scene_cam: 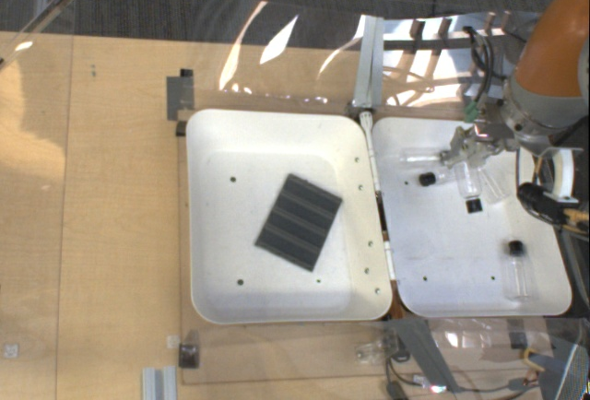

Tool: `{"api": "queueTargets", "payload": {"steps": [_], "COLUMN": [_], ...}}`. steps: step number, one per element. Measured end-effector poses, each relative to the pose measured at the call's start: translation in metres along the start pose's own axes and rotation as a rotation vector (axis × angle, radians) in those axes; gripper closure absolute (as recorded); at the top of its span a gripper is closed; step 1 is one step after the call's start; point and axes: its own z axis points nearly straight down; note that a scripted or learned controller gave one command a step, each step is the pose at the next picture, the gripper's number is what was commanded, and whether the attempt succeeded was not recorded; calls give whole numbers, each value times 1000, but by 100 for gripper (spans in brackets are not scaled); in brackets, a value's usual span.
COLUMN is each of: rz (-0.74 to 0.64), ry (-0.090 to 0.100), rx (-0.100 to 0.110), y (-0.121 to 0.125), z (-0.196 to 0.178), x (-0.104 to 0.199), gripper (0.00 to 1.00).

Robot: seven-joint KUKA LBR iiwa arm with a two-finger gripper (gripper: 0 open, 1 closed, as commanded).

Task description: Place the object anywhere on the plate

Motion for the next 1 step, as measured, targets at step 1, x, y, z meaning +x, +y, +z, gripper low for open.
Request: {"api": "queueTargets", "payload": {"steps": [1], "rz": [-182], "ry": [0], "rx": [0], "y": [68], "z": [17], "x": [18], "gripper": [100]}}
